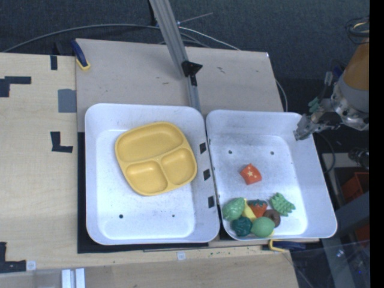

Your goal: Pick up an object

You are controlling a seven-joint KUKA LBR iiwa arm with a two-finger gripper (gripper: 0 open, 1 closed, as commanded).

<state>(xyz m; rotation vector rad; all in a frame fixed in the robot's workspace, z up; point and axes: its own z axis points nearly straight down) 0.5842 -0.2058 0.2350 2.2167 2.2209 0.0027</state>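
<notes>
In the right bin [312, 161] a small red-orange block [251, 173] lies near the middle. A cluster of small toy foods sits at the bin's front: a green leafy piece [234, 208], a red piece [258, 207], a dark teal piece [242, 225], a round green piece [262, 227] and a green ridged piece [282, 204]. My gripper [305, 128] hangs over the bin's far right rim, well away from all of them, with nothing seen between its fingers.
The left bin [99, 161] holds a yellow divided plate [156, 157]. A grey metal pole [171, 32] slants down to the gap between the bins. Cables run across the dark floor behind the bench.
</notes>
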